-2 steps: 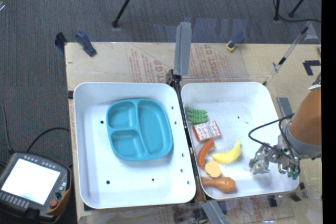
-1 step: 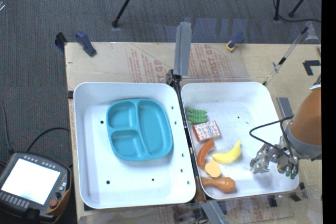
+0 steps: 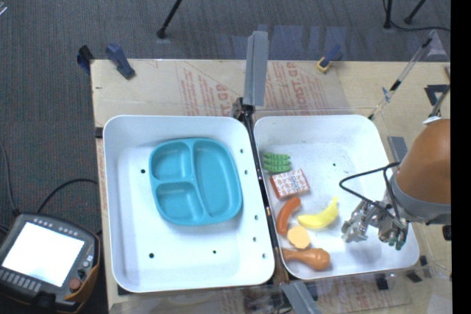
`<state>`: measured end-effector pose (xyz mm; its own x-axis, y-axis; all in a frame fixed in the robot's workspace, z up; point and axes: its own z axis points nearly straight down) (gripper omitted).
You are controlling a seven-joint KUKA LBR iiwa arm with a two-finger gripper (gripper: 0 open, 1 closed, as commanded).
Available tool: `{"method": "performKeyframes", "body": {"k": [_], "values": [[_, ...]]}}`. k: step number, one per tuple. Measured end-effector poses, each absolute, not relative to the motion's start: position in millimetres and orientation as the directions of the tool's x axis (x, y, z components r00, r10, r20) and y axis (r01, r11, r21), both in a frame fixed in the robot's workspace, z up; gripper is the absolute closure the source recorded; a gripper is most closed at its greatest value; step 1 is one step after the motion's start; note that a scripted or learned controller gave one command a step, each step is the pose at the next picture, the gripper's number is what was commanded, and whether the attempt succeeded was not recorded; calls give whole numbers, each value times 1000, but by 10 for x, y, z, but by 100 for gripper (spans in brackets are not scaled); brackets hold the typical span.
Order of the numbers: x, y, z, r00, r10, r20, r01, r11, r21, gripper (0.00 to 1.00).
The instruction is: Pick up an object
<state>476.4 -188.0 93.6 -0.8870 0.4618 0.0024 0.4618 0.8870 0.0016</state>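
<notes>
From my remote seat I look down on a counter [image 3: 206, 88] carrying two shallow white bins side by side. The left bin [image 3: 125, 232] holds a blue divided plate [image 3: 196, 181], lying flat near its middle, well apart from everything else.

The right bin [image 3: 331, 132] holds the things I could pick. They are clustered along its left side: green pea pods [image 3: 277, 162] at the top, a small red-and-white box [image 3: 289, 183] just below, then an orange sausage [image 3: 288, 214] beside a yellow banana [image 3: 321, 216], a round orange slice [image 3: 298, 237], and a brown drumstick [image 3: 309, 257] nearest the front rim.

Further right, my gripper [image 3: 374, 226] sits low over bare bin floor near the front right corner, just beside the banana's tip but touching nothing. Nothing lies between its fingers; how far apart they stand I cannot tell. I judge the pick not yet made; the banana is the nearest candidate.
</notes>
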Motion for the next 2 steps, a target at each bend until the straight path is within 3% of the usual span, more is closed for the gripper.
{"method": "performKeyframes", "body": {"k": [1,2], "values": [[4768,-2107,869,-985,170,1,170,985,2,100],[4761,-2122,870,-964,264,1,264,964,2,100]]}}
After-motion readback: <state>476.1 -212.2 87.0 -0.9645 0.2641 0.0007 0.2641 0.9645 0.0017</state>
